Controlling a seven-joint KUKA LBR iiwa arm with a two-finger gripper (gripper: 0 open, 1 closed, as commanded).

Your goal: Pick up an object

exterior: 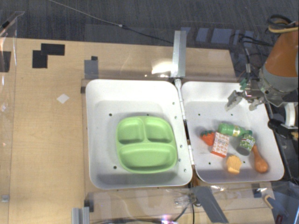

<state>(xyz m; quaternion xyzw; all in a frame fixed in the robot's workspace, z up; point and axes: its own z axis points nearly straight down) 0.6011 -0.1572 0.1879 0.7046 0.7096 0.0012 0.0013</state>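
Two shallow white plastic bins sit side by side on the pale wooden bench: the left bin (93, 125) and the right bin (205, 101), their inner rims nearly touching along a narrow metal divider. The left bin holds one thing, a light green plastic tray with three compartments (146, 143), two small ones at the far side and one wide one at the near side, lying flat near the bin's middle. The right bin holds a loose cluster of five small things in its near half: a green plastic bottle with a white band (232, 130) lying on its side; a dark round can with a green label (245, 143) just right of it, seemingly touching it; a small flat red-and-white packet (220, 144) below the bottle; a yellow-orange block like a piece of toy cheese (233, 164) nearest the front rim; and an orange-brown elongated piece with a rounded end (259, 161) at the right, tilted towards the bin's corner. A small orange-red bit sticks out at the packet's left edge; what it is cannot be told. The grey arm with its orange band enters from the right, and its two-finger gripper (243, 100) hangs over the bare far part of the right bin, well apart from the cluster, fingers spread and holding nothing.
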